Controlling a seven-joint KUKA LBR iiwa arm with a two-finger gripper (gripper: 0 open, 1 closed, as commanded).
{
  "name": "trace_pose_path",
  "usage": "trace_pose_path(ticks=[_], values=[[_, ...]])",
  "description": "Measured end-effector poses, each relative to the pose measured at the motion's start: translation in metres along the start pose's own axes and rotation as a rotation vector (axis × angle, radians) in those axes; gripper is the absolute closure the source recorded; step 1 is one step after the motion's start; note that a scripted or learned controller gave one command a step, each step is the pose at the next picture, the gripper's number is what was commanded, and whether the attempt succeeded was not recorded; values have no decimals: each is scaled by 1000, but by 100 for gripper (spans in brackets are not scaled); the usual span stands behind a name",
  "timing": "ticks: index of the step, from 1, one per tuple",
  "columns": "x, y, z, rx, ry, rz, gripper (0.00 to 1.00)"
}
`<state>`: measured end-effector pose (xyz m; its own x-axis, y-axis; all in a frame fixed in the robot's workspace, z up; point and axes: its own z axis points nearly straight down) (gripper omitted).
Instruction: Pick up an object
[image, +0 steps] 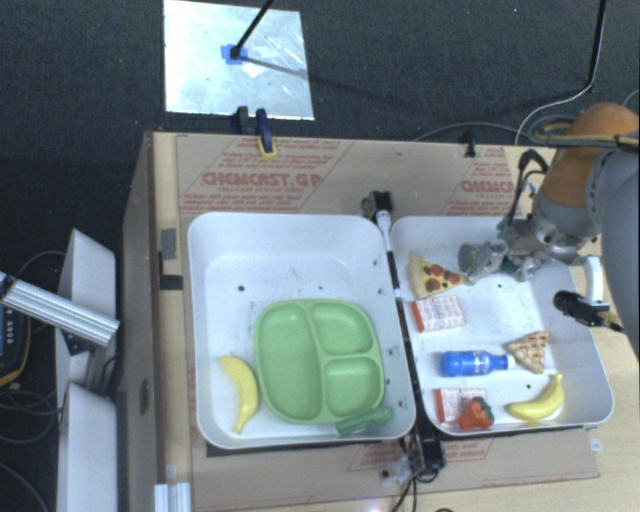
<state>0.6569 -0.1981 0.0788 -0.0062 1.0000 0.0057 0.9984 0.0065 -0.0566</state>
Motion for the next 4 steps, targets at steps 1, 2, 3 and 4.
trace_pose_path(ticks=[1, 2, 3, 4], values=[[47, 9, -59, -59, -6, 1, 0], [85, 14, -9, -66, -8, 2, 0], [41, -2, -6, -59, -7, 5, 0], [42, -2, -17, -62, -8, 2, 100]])
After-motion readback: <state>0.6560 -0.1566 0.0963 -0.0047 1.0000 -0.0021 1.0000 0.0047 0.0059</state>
